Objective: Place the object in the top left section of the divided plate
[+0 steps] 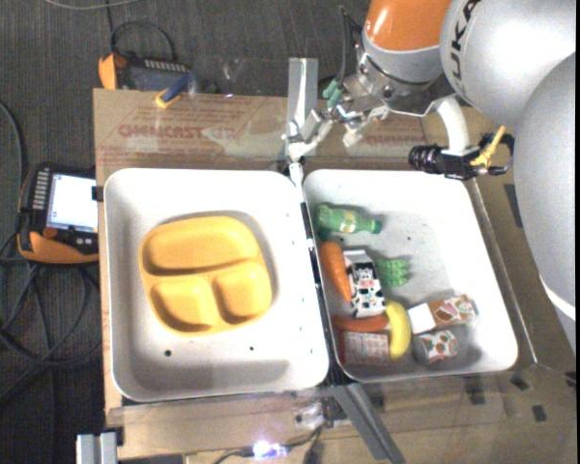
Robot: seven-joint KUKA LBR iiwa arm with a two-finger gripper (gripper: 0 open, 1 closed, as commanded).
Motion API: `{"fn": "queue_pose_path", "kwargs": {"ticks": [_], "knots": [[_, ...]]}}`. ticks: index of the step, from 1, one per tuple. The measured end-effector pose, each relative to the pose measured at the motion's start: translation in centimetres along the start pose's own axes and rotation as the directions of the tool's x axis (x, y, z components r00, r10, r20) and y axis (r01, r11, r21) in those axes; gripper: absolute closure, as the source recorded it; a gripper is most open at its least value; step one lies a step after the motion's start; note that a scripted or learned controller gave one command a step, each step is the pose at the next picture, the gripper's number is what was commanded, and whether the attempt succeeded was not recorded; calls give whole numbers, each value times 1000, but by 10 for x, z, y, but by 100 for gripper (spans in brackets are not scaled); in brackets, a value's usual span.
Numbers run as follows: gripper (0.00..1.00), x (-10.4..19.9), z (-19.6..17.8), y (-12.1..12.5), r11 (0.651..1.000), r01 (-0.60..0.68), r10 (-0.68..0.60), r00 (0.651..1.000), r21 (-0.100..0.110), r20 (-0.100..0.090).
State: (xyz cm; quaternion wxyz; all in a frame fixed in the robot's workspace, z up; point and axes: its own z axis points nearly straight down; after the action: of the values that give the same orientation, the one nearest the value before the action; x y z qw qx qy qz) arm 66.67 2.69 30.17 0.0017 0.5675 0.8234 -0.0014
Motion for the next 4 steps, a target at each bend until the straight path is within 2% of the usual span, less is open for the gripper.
{"fn": "queue_pose_path", "kwargs": {"ticks": [1, 2, 3, 4], "knots": [[100, 0, -9, 0, 1000, 0, 0, 1000, 2, 4], [100, -32, -133, -10, 988, 153, -153, 988, -1, 0], [100, -25, -132, -13, 937, 349, -349, 937, -1, -1], [100, 78, -132, 20, 908, 419, -419, 908, -3, -3]]}}
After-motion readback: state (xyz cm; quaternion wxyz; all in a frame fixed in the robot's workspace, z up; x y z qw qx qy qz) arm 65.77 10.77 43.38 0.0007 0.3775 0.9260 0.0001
